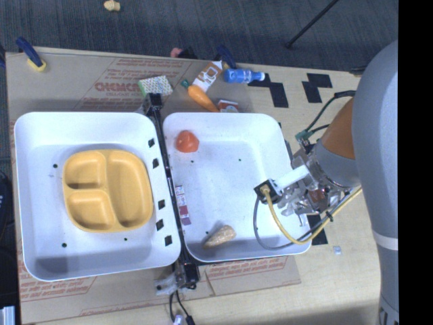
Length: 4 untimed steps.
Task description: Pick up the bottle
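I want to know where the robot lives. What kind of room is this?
Probably a robot lab or test bench, not a home. A grey robot arm reaches over two white bins clamped on cardboard, with cables and a divided yellow plate laid out for practice.

yellow divided plate [108,189] in left bin [27,134] | red ball [187,141], right bin [270,131]

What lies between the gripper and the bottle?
In the camera view, bare white floor and the far rim of the right bin, then brown board, separate the gripper from the blue bottle lying outside the bin.
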Available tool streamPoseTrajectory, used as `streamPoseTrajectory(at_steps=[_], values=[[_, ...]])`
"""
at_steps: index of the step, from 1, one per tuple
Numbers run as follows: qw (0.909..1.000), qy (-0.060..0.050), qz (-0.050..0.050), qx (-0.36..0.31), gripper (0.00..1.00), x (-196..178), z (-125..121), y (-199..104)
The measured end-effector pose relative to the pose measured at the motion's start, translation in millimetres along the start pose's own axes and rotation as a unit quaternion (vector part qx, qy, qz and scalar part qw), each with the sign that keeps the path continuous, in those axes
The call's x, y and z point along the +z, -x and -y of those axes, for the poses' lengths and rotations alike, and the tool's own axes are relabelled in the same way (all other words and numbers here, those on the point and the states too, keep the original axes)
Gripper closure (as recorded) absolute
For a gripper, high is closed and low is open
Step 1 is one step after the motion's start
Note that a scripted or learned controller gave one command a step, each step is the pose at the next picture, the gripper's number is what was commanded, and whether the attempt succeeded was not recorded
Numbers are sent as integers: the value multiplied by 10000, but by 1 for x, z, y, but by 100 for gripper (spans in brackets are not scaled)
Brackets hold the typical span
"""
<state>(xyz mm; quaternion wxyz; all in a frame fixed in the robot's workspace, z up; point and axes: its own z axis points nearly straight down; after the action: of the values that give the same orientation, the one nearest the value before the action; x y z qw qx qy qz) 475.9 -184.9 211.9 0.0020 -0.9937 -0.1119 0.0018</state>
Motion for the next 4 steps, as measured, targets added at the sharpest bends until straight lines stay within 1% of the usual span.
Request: streamPoseTrajectory(at_steps=[1,2,3,4], values=[[10000,-2,-6,31,100,-20,17,-4],[9998,-13,4,-180,100,-18,19,-5],[10000,1,-1,77,100,-24,35,-8],[10000,-5,4,90,100,-22,27,-6]])
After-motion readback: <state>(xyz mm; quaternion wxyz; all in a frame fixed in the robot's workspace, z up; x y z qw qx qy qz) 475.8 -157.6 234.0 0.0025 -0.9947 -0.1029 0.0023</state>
